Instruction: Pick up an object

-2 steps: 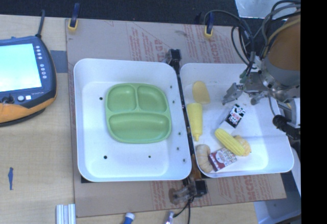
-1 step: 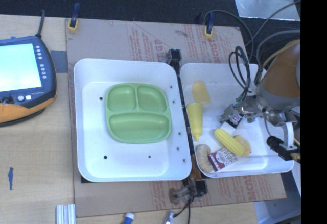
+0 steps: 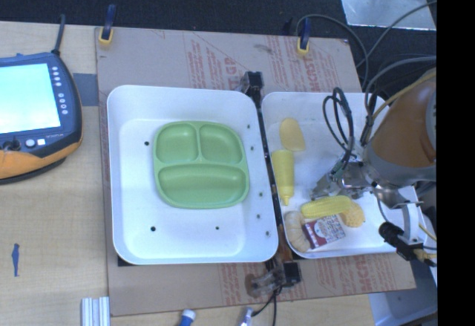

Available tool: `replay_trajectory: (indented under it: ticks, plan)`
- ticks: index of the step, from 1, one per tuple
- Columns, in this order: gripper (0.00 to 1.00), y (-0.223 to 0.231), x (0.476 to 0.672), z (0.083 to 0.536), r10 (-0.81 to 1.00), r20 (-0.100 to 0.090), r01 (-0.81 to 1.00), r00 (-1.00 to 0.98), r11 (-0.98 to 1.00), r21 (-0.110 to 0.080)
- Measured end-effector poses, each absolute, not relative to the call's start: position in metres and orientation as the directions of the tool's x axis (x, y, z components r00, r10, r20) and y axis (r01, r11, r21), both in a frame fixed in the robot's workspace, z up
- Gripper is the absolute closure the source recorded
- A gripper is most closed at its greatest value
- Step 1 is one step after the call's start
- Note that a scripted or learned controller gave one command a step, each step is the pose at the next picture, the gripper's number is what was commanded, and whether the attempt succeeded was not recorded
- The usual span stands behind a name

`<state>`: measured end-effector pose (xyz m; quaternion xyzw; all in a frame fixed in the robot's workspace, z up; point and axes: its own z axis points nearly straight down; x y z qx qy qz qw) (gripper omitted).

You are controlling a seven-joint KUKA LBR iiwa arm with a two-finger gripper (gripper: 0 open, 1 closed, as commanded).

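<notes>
Far left, a black handheld control pendant [image 3: 33, 113] w/ lit screen. Left white bin [image 3: 126, 168] carries a green three-compartment plastic plate [image 3: 200, 163], wide bare floor around it. Right white bin [image 3: 312, 105] is crowded: yellow plastic bottle [image 3: 283, 174], yellow corn cob [image 3: 332, 206], red-labelled packet [image 3: 325, 231], text unreadable. Gripper [image 3: 334, 182] sits just above the cob, grip state can't be made out.

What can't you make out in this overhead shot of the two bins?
- The gripper: whether it grips anything is unclear, shadowed and partly under the arm.
- Right bin: its right side is covered by the arm.
- Red-labelled packet: print too small to read.
- Handheld screen: cut off by the left edge.
</notes>
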<state>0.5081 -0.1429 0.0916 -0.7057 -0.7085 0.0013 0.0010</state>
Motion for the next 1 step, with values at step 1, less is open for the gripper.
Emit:
replay_trajectory:
  ticks: [1]
  plan:
    - [0.00, -0.1076, 0.4764, 0.0915, 1.000, 0.000, 1.000, -0.007, 0.007, -0.002]
